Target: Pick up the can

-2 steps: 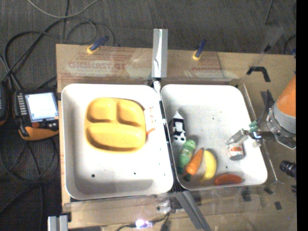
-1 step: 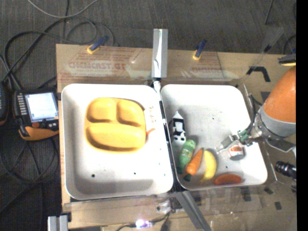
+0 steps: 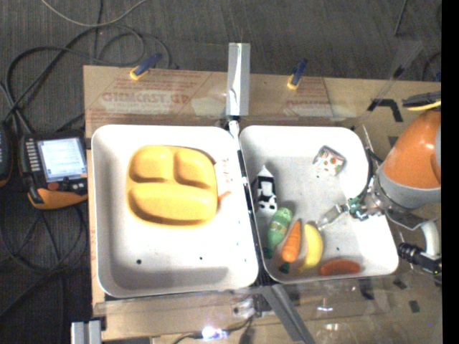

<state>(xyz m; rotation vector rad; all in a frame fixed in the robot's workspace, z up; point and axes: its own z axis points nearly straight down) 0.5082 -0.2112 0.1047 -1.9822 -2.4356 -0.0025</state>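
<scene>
Camera view: can (image 3: 329,162) lies tilted in right bin (image 3: 373,260), upper area, apart from toy food cluster, access clear. Gripper (image 3: 337,215) low mid-bin, below can; jaws apparently narrow, holding nothing.

Two white bins (image 3: 107,192), one yellow tray (image 3: 172,185), one can (image 3: 329,162), one carrot (image 3: 291,242), one banana (image 3: 313,246), one sausage (image 3: 339,267).

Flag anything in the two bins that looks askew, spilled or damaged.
Nothing looks spilled or broken. The can lies tilted near the right bin's far corner. The yellow tray sits slightly askew in the left bin. Toy foods crowd the right bin's near edge, carrot overlapping banana.
</scene>
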